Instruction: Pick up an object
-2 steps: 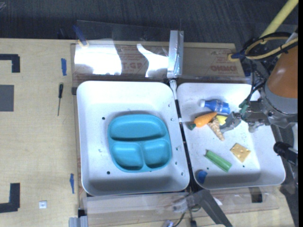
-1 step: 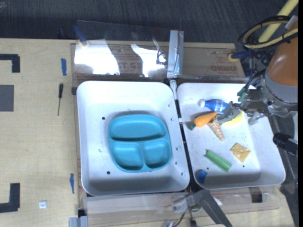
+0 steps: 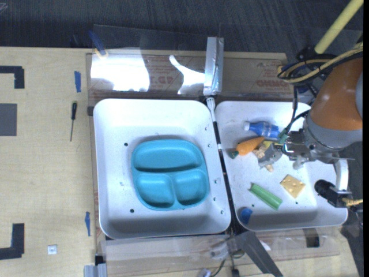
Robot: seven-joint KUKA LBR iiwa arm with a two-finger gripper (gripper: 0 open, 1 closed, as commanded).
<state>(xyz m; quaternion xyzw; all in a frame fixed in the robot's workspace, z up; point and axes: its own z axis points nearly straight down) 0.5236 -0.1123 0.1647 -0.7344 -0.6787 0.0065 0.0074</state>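
The right bin point(image 3: 323, 215) holds several small items. A blue and white bottle-like piece point(image 3: 262, 127) lies near its back, with an orange carrot point(image 3: 248, 147) just in front of it. A green cylinder point(image 3: 265, 195) and a yellow cheese wedge point(image 3: 292, 185) lie nearer the front. A small blue piece point(image 3: 245, 214) sits at the front left corner. My gripper point(image 3: 275, 150) hangs low over the bin's middle, right of the carrot, above a small beige and grey item point(image 3: 266, 156) that it partly hides.
The left bin point(image 3: 109, 126) holds a blue divided tray point(image 3: 170, 173). The arm's orange band point(image 3: 340, 100) and cables cover the right bin's far right side. A metal divider post point(image 3: 213, 65) stands behind the bins.
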